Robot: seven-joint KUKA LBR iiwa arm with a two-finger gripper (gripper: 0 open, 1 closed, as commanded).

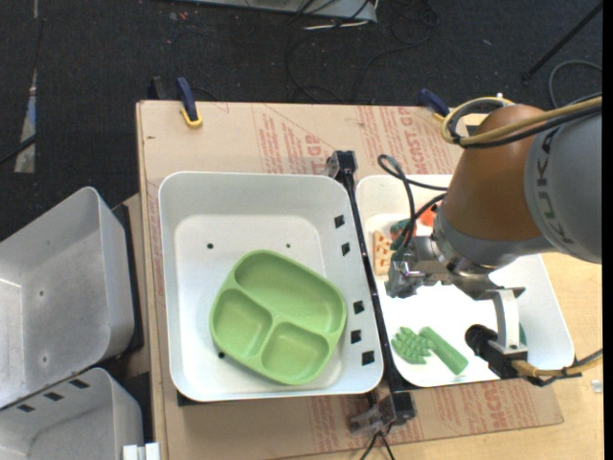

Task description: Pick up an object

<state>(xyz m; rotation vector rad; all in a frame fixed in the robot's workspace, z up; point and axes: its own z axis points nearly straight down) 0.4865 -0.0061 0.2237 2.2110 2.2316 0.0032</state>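
A green toy hand (428,347) of moulded plastic lies at the near edge of the right bin (556,300). Above it the arm (522,195) bends in from the right, its gripper (402,274) low over the bin; whether it is spread cannot be told. A smooth green three-part tray (277,315) fills the left bin (251,195).

The arm (536,190) reaches in from the right, its grey upper link running off the frame edge and its broad orange band bulging above the wrist. The wrist points down and a little to the left. Below it hangs the gripper (400,278), a metal cluster with dark cables looping over it.
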